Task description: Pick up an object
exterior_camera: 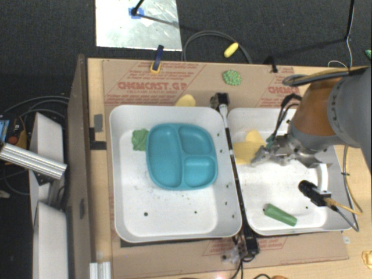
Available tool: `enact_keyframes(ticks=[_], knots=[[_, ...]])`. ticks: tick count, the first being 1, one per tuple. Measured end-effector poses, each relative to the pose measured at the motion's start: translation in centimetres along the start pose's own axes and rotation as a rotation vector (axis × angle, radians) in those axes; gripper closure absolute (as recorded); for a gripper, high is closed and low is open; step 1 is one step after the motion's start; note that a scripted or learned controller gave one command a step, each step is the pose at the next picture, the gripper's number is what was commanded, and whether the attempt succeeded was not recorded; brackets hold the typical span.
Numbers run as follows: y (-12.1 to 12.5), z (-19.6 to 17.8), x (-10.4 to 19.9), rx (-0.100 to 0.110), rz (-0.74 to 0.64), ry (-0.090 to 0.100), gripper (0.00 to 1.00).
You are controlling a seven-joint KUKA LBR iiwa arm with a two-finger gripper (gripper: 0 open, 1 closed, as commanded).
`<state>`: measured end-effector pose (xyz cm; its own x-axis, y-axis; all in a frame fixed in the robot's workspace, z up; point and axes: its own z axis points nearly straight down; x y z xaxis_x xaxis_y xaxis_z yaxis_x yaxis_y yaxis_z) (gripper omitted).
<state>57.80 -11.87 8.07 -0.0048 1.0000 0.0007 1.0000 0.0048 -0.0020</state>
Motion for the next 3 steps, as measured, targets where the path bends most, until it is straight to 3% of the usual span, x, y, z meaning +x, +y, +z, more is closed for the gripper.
enact_keyframes(ticks=[1, 2, 3], knots=[[8.6, -0.6, -0.3, -0.013, -0.003, -0.003, 0.00], [5.0, -0.4, 2.6, -0.001, -0.001, 0.001, 0.00], [5.3, -1.6, 2.4, -0.008, -0.002, -0.001, 1.00]])
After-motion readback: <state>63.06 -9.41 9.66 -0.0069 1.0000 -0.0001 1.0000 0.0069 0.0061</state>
